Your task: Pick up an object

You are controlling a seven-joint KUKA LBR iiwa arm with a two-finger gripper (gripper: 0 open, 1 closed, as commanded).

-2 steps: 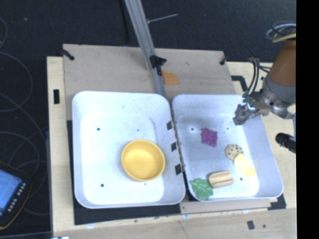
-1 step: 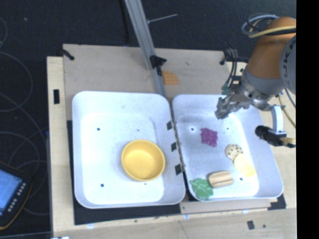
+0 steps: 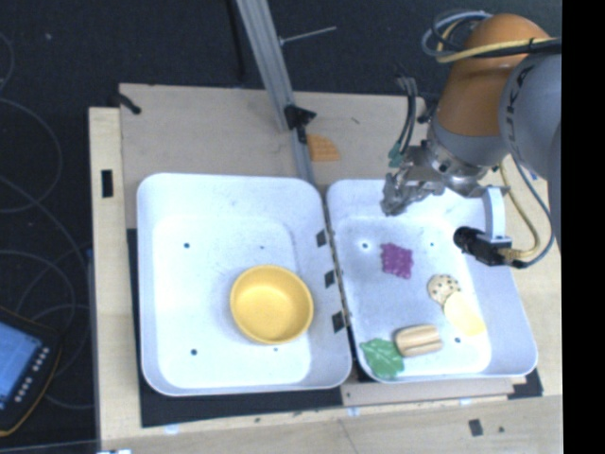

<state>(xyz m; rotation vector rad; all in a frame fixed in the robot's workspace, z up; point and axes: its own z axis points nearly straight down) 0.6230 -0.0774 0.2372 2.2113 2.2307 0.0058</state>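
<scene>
Nothing picked up yet: gripper (image 3: pixel 397 197) hovering over the far edge of the right bin (image 3: pixel 501 362), state of the tool impossible to tell. Purple object (image 3: pixel 396 259) just below it; cookie (image 3: pixel 440 287), bread roll (image 3: pixel 417 340), green piece (image 3: pixel 382 356) farther off, untouched

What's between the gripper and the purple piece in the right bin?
Nothing: the camera view shows bare white bin floor between the gripper and the purple piece.
</scene>
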